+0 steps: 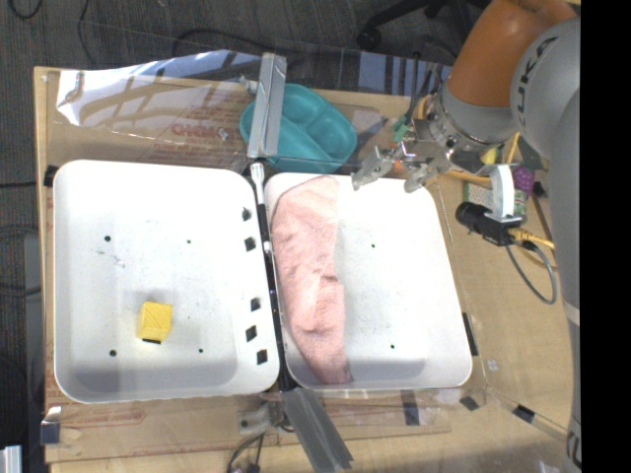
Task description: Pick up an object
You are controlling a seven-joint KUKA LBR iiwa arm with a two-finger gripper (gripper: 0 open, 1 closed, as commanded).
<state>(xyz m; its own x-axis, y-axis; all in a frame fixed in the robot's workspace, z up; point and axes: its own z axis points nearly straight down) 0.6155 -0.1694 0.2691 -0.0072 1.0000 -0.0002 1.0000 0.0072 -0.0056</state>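
Note:
A pink cloth [308, 274] lies stretched along the left side of the right bin [414, 294], from its far wall to its near wall. A small yellow block [155, 321] rests in the left bin [99, 215], near its front. My gripper [389, 172] hovers over the far edge of the right bin, just right of the cloth's top end. Its two fingers are spread apart and hold nothing.
A teal plastic dish [301, 131] sits behind the bins, close to the gripper's left. Crinkled clear plastic sheeting [148, 97] lies at the back left. A metal divider [264, 264] runs between the bins. Cables hang off the bench at right.

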